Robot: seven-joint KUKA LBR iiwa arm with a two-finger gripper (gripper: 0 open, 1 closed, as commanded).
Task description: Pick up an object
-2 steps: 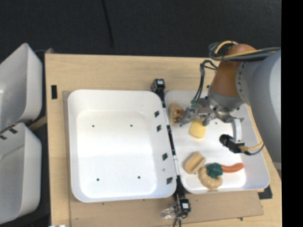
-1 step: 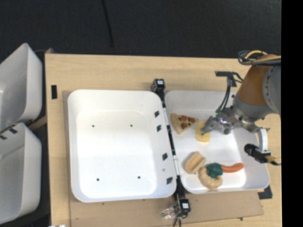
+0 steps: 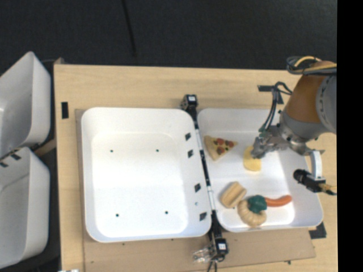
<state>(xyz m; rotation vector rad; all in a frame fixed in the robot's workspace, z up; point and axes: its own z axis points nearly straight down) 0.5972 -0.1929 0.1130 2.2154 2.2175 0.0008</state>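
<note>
The right bin (image 3: pixel 295 217) holds several toy foods. A pizza slice (image 3: pixel 219 147) lies at its left, a yellow chunk (image 3: pixel 252 162) near the middle. At the front lie a tan bread piece (image 3: pixel 232 194), a croissant (image 3: pixel 250 215), a green piece (image 3: pixel 256 203) and an orange carrot (image 3: pixel 278 200). My gripper (image 3: pixel 261 148) reaches down from the right, its tip right at the top of the yellow chunk. The arm hides the fingers.
The left bin (image 3: pixel 139 174) sits beside the right one, with black clips (image 3: pixel 197 169) along the shared edge. White containers (image 3: pixel 20 169) stand off the bench at the far left. A black fitting (image 3: pixel 309 180) sticks out at the right bin's right side.
</note>
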